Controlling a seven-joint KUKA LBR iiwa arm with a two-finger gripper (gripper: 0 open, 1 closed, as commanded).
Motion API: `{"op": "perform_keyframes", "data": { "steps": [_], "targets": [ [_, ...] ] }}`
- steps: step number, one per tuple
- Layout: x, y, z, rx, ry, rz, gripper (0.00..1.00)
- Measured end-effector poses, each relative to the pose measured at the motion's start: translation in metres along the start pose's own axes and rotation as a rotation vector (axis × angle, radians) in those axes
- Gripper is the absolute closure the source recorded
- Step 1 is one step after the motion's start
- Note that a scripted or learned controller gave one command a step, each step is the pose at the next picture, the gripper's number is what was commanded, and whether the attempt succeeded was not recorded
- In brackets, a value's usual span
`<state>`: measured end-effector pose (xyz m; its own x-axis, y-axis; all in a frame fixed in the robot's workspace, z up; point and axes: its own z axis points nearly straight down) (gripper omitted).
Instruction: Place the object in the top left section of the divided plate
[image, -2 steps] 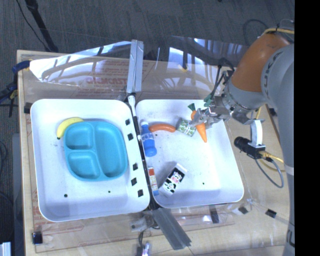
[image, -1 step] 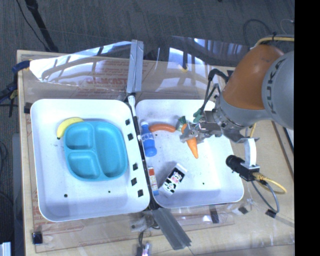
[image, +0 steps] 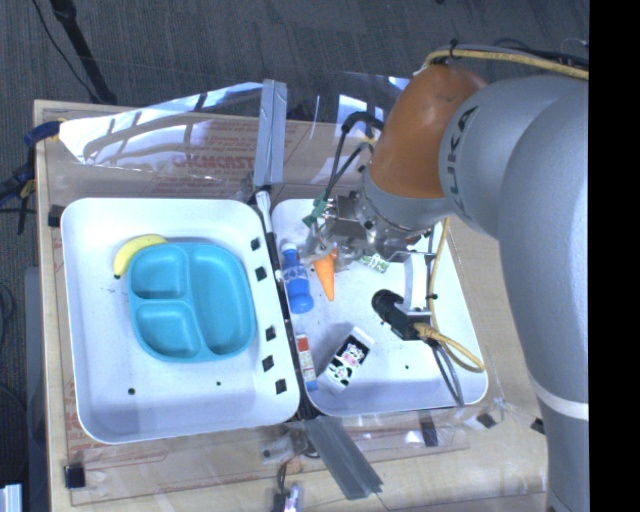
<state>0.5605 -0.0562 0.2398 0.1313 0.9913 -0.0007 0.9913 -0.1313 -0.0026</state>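
A blue divided plate (image: 192, 300) lies in the left bin (image: 100, 400), with a yellow banana (image: 133, 250) against its upper-left rim. My gripper (image: 330, 252) is over the upper-left part of the right bin (image: 455, 330). It is shut on the wide end of an orange carrot (image: 327, 280), whose tip points toward the bin's front. The carrot hangs just right of a blue bottle (image: 296, 285).
A black-and-white patterned box (image: 346, 360) lies in the front middle of the right bin. A thin red-and-white marker (image: 305, 360) lies along that bin's left wall. The divider between the bins carries several black clips (image: 268, 335).
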Motion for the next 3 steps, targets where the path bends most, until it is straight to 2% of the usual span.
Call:
{"op": "perform_keyframes", "data": {
  "steps": [1,2,3],
  "targets": [
    [0.081,-0.005,-0.076,-0.002,0.001,-0.068,1.00],
    [0.189,-0.015,-0.070,-0.001,0.000,-0.163,1.00],
    [0.149,-0.058,0.030,0.003,-0.002,-0.117,1.00]
  ]
}}
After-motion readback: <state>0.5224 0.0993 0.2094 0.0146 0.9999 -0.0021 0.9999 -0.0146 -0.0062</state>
